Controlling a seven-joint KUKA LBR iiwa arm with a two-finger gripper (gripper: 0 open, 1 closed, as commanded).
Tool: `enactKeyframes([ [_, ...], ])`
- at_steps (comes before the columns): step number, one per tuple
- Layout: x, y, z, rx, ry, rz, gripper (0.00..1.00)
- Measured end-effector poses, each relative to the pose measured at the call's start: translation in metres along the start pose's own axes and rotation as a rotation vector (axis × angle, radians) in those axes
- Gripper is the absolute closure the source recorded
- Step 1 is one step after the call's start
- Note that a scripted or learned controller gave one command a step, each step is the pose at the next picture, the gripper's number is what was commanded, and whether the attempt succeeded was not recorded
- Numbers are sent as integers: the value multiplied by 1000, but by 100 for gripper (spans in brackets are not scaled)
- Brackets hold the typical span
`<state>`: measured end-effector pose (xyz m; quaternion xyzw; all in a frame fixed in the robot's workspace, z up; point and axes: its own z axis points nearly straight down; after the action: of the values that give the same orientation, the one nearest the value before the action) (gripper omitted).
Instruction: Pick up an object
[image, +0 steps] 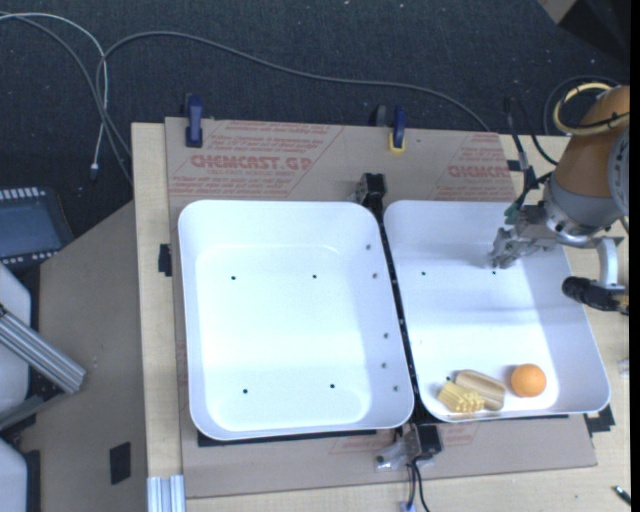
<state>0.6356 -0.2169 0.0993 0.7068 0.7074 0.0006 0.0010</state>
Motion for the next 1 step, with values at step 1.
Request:
enactKeyframes([
  [1, 0, 0, -64, -4, -1, 1, 100],
])
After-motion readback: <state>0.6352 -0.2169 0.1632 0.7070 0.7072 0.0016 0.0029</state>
